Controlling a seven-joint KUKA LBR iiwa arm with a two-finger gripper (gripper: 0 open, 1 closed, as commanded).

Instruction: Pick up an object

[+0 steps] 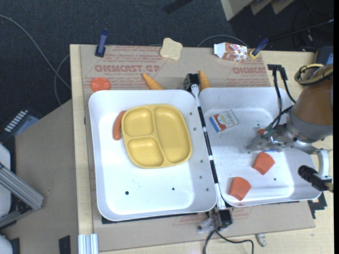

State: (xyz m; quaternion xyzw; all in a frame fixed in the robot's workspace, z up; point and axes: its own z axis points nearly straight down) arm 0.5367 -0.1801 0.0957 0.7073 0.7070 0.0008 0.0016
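Here we are looking down on the bench (47, 157), and nearest to us, at the front edge of the right bin (280, 102), an orange block (239, 188) is lying close to the rim. Just behind it and a little to the right, a second orange piece (263, 163) is sitting on the bin floor, apart from the first. Directly above that piece we are seeing the gripper (263, 142), reaching in from the right on the grey arm with its orange band (313, 107). The gripper is hanging just beside the second orange piece; whether its tips are touching it, and whether they are spread or closed, we cannot tell, since they are blurring into a dark tangle.

Further back in the same bin, a small red, white and blue carton (223, 120) is lying flat, well apart from the gripper.

In the left bin (148, 200), a yellow divided plate (156, 135) is resting near the middle, with a red sausage-shaped toy (117, 126) lying along its left side.

Beyond the bins, on the brown board (127, 65), we are finding an orange carrot-like piece (152, 81), an orange disc (100, 84), a slice of toast (171, 48), a blue clip (101, 42) and a crumpled white carton (231, 51).
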